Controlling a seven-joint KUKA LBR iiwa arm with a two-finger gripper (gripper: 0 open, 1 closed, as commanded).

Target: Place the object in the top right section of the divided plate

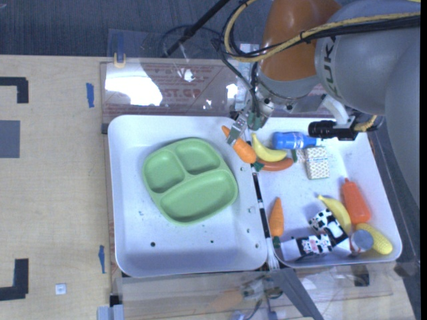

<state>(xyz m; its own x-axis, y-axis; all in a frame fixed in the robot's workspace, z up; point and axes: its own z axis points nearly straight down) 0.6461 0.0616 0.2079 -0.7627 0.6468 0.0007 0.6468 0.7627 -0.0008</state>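
A green divided plate (191,180) lies in the left bin (133,239). Its top right section (200,155) holds nothing. My gripper (241,127) hangs over the back right corner of that bin, just right of the plate. It is shut on the leafy end of an orange carrot (243,151), which slants down towards the rim between the two bins. The arm's orange band and grey body tower above and to the right.
The right bin (380,179) holds a banana (267,152), a blue bottle (290,141), a beige block (317,162), a small carrot (275,216), a second banana (335,211), an orange vegetable (355,202) and a cow-patterned carton (319,237). Cables loop behind the wrist.
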